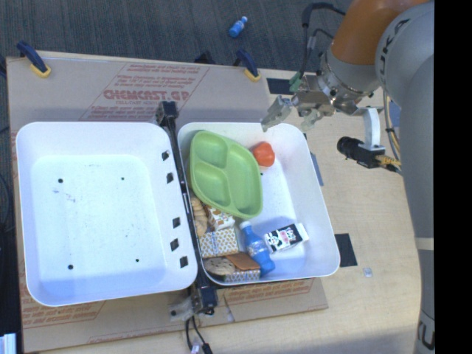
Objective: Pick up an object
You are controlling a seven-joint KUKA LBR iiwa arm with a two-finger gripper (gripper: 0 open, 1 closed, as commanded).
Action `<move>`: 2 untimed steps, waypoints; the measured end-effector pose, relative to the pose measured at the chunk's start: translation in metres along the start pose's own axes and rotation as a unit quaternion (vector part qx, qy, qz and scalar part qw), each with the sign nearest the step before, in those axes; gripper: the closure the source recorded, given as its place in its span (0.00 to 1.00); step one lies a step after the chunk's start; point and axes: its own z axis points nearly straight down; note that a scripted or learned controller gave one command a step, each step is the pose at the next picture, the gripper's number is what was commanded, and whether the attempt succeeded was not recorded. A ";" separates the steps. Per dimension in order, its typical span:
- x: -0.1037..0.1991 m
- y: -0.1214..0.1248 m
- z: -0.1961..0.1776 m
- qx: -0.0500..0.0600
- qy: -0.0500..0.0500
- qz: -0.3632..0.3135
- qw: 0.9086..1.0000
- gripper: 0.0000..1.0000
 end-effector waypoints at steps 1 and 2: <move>-0.018 0.015 0.155 0.003 0.001 0.000 1.000 0.00; -0.019 0.014 0.143 0.007 0.001 -0.001 1.000 1.00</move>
